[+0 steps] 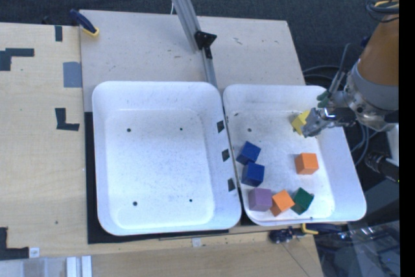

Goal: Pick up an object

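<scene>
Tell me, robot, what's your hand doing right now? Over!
Hand low in right bin, at yellow block. Grip unclear. Two blue blocks, two orange, one purple, one green loose below. Over.

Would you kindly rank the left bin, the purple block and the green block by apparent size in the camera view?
1. Left bin, by far the largest.
2. Purple block.
3. Green block. It looks slightly smaller, but an orange block overlaps it, so the order of the last two is unsure.
</scene>
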### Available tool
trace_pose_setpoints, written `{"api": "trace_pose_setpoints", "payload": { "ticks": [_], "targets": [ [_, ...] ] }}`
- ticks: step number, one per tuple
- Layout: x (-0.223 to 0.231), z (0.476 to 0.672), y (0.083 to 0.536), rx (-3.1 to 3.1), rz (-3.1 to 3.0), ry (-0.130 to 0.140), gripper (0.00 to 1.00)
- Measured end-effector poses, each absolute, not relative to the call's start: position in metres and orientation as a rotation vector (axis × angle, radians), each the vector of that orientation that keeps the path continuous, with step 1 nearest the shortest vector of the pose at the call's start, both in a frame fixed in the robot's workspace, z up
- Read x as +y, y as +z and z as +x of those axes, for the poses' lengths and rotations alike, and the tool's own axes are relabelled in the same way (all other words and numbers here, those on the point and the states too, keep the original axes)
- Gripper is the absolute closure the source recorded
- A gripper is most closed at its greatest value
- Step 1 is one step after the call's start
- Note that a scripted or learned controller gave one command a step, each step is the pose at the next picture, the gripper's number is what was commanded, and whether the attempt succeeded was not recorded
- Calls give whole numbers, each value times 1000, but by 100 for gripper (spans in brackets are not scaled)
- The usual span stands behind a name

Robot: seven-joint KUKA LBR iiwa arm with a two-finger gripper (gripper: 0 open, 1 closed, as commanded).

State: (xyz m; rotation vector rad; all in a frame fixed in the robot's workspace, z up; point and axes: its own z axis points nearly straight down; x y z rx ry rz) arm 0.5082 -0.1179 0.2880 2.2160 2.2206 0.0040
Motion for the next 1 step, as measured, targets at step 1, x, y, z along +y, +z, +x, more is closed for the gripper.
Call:
{"api": "trace_pose_setpoints", "payload": {
  "ticks": [1],
  "targets": [
    [-69,511,267,2229,2217,-1,100]
  ]
}}
